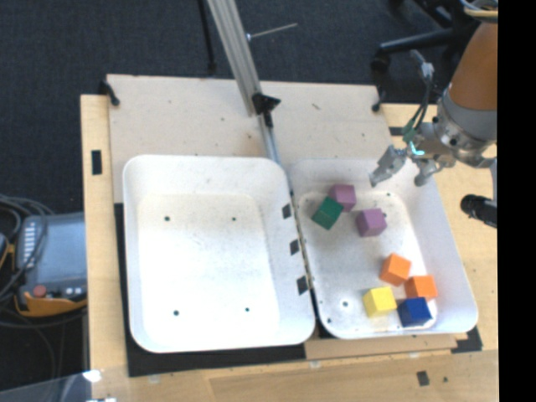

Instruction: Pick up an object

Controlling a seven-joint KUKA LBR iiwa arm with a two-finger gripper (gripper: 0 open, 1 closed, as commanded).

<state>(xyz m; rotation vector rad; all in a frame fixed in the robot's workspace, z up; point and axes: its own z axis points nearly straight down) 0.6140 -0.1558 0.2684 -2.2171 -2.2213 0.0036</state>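
Gripper (407, 167) hovers at the right bin's (444, 249) one o'clock rim — fingers spread, holding nothing. Descend on the nearest purple cube (370, 221) at seven o'clock — it stands apart from its neighbours.

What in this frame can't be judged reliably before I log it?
- Arm: its upper part is cut off by the right edge of the camera view.
- Gripper: open above the right bin's far rim; its height over the bin is unclear from this slanted view.
- Blue cube: whether it touches the orange cube behind it cannot be told.
- Grey device: cut off by the left edge.
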